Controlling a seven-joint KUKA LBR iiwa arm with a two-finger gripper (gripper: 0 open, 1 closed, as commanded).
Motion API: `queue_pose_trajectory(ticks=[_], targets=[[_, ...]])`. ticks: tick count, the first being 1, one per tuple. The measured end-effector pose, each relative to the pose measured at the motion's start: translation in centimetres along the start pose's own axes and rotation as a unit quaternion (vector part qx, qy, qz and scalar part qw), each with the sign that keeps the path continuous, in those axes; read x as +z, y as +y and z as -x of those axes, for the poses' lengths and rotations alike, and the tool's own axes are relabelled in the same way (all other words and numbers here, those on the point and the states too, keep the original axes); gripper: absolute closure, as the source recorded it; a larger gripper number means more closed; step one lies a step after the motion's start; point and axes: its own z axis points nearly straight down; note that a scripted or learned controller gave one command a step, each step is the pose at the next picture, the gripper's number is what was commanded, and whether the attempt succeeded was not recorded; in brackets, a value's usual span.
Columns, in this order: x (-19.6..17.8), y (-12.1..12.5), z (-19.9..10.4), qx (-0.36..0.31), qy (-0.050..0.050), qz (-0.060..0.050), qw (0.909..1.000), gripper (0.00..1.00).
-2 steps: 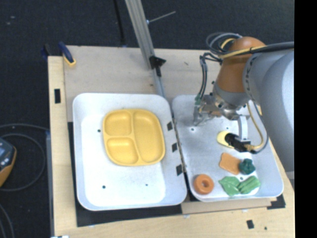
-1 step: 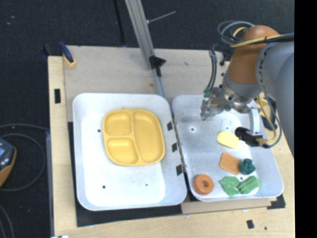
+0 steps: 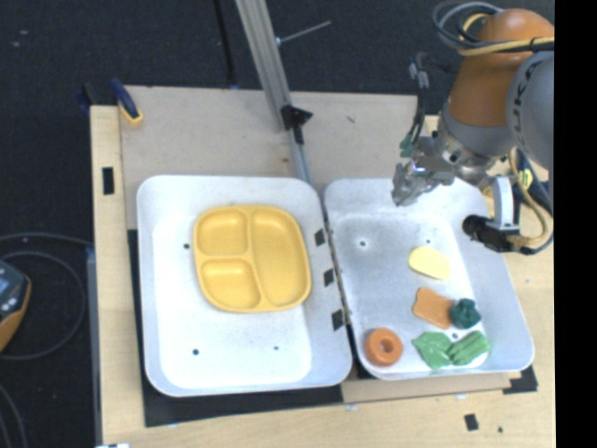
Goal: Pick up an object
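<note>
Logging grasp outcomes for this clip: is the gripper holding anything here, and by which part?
Nothing is held. The gripper hangs over the right bin's far edge, with the toys lying apart from it nearer the camera.

From my seat the two bins, left bin [image 3: 168, 353] and right bin [image 3: 373, 222], look like smooth matt white plastic, faintly speckled. The yellow tray [image 3: 252, 258] reads as glossy moulded plastic. The surface [image 3: 187, 129] looks like pale matt wood. The slanted post [image 3: 261, 40] is ribbed metal. The green pieces [image 3: 451, 348] are perhaps soft rubber; I can't resolve them.
</note>
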Motion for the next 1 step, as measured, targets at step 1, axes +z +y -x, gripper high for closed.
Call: queue_pose_trajectory(ticks=[1], targets=[[-5.49, 0.19, 0.17, 0.000, 0.000, 0.000, 1.0000, 1.00]])
